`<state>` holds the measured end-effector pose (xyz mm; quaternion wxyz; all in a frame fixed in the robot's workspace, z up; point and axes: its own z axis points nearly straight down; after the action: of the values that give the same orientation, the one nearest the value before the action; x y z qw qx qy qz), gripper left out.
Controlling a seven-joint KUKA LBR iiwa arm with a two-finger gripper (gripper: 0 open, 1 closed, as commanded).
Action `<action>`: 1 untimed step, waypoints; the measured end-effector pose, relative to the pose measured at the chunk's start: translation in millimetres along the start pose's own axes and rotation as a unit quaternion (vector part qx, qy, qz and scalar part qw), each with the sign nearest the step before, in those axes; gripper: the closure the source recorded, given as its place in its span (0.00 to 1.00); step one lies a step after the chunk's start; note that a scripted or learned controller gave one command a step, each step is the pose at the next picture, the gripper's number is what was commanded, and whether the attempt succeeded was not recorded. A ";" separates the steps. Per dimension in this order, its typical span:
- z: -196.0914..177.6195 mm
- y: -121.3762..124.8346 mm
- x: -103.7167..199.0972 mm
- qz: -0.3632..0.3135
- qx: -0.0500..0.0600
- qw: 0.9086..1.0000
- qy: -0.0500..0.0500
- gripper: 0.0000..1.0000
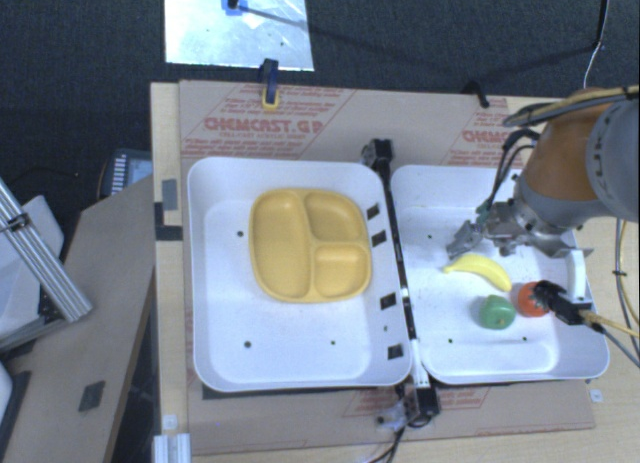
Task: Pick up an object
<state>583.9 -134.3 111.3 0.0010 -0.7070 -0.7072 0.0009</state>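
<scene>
Matt yellow plastic plate, smooth white plastic bins.

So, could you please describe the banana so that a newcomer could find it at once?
Look in the right-hand white bin, near its middle. The banana lies just below the claw; it is the only long, curved yellow piece, unlike the round green fruit and red one beside it.

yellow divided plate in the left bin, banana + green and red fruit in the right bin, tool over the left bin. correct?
Not quite: the tool is over the right bin, just above the banana, not over the left bin. The camera view shows it. The rest holds: yellow divided plate in the left bin, banana, green fruit and red fruit in the right bin.
</scene>
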 end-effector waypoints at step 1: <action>-13.7 2.0 0.0 0.000 -0.003 1.000 -0.001 1.00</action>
<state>585.9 -134.3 125.0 -0.0017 -0.7070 -0.7072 -0.0008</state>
